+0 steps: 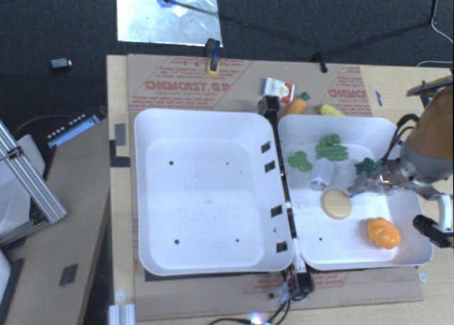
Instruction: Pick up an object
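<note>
The right bin (333, 249) holds a tan round object (337, 204), an orange lumpy object (383, 233), a green leafy object (331, 148), a smaller green object (300, 161), a pale translucent piece (323, 172) and a dark teal item (365, 166). My gripper (357, 186) reaches in from the right, low over the bin. It sits just right of and above the tan round object and just below the teal item. Nothing can be made out in its grasp.
The left bin (152, 174) lies beside the right one, with a black hinge strip (278, 189) between them. Behind the bins on the cardboard lie a small white and red box (278, 89), an orange item (296, 106) and a yellow item (330, 111).
</note>
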Controlling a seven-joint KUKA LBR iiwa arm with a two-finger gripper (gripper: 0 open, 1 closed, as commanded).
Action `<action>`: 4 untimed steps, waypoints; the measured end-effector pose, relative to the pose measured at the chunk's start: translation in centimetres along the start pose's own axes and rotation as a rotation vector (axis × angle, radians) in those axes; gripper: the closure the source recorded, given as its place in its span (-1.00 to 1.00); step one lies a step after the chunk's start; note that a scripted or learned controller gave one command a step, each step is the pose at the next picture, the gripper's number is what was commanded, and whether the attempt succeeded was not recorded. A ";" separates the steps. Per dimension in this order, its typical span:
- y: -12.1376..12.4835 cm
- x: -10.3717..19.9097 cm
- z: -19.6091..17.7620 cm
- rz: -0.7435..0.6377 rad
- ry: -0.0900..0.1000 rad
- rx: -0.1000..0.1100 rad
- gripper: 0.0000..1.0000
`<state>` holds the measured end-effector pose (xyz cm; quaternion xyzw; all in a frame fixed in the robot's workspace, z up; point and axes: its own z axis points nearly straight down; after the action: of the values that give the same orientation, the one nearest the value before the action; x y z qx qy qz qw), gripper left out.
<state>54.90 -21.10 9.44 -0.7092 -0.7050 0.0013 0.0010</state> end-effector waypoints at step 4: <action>4.2 27.4 -10.1 -0.013 0.002 -0.006 1.00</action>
<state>59.30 6.31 19.53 -0.7048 -0.7094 -0.0016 -0.0005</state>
